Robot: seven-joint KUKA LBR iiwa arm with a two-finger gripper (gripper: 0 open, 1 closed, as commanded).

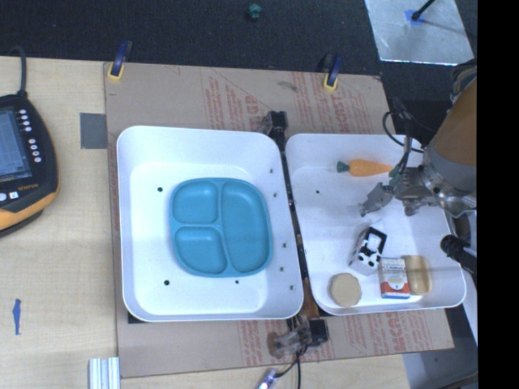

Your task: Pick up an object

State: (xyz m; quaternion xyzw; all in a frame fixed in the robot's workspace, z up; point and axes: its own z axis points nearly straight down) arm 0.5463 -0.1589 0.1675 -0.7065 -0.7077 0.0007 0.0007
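My gripper [394,203] hangs over the right bin [324,217], near its middle right, open with nothing between its fingers. An orange toy carrot [366,167] lies just behind it at the far side of the bin. A black-and-white toy [370,248] sits in front of the gripper, apart from it. Along the bin's near side lie a round tan disc [346,289], a red-and-white carton [393,280] and a tan block [418,274] touching the carton.
The left bin [138,217] holds a blue divided plate [220,225]. A handheld control pendant [20,160] lies on the bench at the far left. Clamps [118,61] pin the cardboard sheet at the back.
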